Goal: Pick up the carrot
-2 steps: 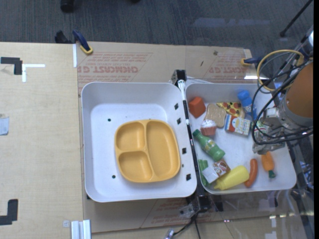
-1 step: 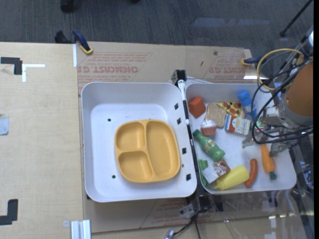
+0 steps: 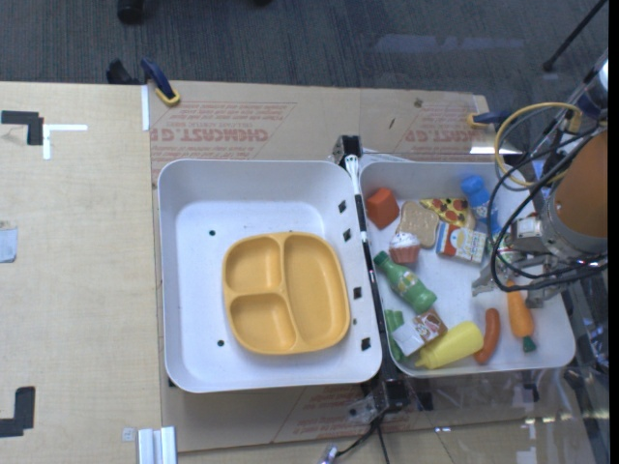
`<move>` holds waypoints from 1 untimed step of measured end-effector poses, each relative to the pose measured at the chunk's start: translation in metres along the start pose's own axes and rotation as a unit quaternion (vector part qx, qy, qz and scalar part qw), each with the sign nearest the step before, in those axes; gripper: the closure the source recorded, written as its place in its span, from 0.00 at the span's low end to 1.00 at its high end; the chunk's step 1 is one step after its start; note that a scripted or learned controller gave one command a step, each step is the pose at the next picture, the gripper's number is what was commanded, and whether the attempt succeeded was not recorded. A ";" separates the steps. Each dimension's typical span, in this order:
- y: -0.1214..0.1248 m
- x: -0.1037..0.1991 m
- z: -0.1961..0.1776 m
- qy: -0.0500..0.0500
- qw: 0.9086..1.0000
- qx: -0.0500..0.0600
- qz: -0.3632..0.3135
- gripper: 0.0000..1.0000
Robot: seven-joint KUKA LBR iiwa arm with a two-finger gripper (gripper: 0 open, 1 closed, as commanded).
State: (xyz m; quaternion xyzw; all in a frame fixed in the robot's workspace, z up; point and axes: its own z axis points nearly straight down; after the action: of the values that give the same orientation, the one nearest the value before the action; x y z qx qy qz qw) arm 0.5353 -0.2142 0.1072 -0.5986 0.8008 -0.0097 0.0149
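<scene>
Above the right bin point(image 3: 556, 356), the gripper point(image 3: 503, 280) hovers beside the carrot point(image 3: 520, 317) (jaw state: cannot tell); a centred, straight descent looks wisest.

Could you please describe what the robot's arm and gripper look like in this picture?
The arm has a rounded orange band above the wrist, with grey parts above it. Black and yellow cables loop beside it. The gripper is a small pale grey metal assembly, partly hidden by wiring.

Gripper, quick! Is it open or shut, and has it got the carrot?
Gripper: cannot be told; it sits low in the right bin, beside the carrot, which lies on the bin floor.
</scene>
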 end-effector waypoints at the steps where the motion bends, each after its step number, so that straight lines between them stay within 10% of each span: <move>1: -0.002 0.000 -0.009 0.000 1.000 0.001 0.003 1.00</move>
State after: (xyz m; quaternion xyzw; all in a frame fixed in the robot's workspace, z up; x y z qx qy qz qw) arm 0.5365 -0.2148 0.1160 -0.5965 0.8024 -0.0106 0.0156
